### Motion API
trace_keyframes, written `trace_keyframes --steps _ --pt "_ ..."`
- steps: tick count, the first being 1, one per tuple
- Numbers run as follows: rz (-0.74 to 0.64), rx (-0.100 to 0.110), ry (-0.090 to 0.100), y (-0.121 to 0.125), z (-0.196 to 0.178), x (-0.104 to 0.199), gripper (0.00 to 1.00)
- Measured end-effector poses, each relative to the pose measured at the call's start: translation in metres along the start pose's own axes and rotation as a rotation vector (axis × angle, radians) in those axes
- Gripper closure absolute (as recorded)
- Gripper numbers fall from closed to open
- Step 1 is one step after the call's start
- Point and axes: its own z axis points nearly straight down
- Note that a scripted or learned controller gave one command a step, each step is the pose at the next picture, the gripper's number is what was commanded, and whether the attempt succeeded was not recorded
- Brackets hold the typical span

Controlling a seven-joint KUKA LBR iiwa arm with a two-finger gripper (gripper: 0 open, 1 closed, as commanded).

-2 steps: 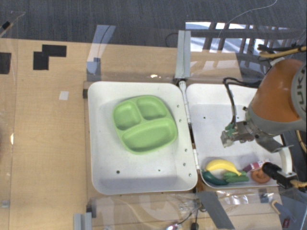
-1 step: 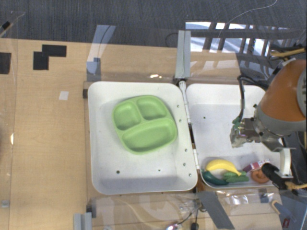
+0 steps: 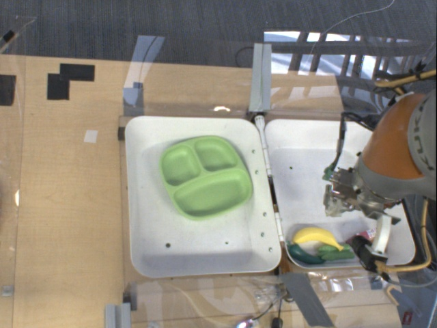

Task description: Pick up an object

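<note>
The pincer (image 3: 336, 200) hangs over the right bin (image 3: 300, 149); I cannot tell how it is set. Just near of it lie a yellow banana (image 3: 315, 236) and green items (image 3: 321, 253). A green divided plate (image 3: 205, 176) sits in the left bin (image 3: 147, 197).

A green divided plate (image 3: 206, 177) lies tilted in the left white bin (image 3: 147, 251) on the wooden bench (image 3: 61, 203).

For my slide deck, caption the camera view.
KUKA arm's gripper poised over right bin near yellow banana; green divided plate in left bin.
</note>
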Motion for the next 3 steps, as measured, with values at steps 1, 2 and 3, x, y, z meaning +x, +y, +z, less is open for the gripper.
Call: trace_keyframes --steps 1,2,3 --pt "0.170 -0.003 -0.001 0.091 -0.027 -0.018 1.00" --pt "0.558 0.002 -0.002 0.039 -0.015 -0.020 1.00" --pt "0.753 0.002 -0.001 0.004 -0.005 -0.015 1.00"
